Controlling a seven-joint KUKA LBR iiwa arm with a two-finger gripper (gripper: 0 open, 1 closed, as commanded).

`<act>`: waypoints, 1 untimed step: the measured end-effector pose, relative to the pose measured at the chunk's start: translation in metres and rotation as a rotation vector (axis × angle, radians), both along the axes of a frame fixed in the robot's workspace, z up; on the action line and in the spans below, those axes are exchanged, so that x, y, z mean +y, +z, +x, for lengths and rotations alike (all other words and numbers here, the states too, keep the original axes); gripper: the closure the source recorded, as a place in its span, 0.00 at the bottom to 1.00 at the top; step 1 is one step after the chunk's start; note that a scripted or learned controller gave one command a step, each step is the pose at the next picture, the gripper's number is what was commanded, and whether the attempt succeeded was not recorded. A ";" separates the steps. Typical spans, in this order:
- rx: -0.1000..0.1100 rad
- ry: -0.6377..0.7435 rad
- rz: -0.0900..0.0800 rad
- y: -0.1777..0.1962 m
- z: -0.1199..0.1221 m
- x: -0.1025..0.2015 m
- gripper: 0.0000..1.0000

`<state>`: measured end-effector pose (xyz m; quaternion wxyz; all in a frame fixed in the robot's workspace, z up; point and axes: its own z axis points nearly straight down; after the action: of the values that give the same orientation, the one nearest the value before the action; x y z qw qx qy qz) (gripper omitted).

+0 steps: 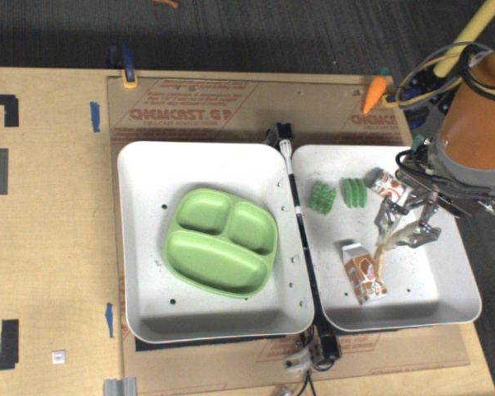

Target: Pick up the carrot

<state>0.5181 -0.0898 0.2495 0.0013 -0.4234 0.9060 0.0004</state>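
The carrot (374,96) is a small orange toy with a green top. It lies on the brown board just beyond the back edge of the right bin (458,304), outside it. My gripper (404,225) hangs over the right half of that bin, well in front of the carrot and a little to its right. Its metal fingers (386,219) stand apart, open, with nothing between them. A red and white packet (388,188) lies just behind the fingers. A brown snack wrapper (363,271) lies just in front of them.
Two ridged green pieces (322,197) (355,193) lie in the right bin's back left. The left bin (140,304) holds a green divided plate (221,239). A clamp (129,74) sits on the board's back left edge. Yellow and black cables (433,63) hang near the carrot.
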 end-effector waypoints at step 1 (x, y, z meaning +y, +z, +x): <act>-0.004 0.096 -0.002 0.007 0.038 -0.082 1.00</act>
<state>0.5557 -0.1714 0.2570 0.0028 -0.4661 0.8847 -0.0012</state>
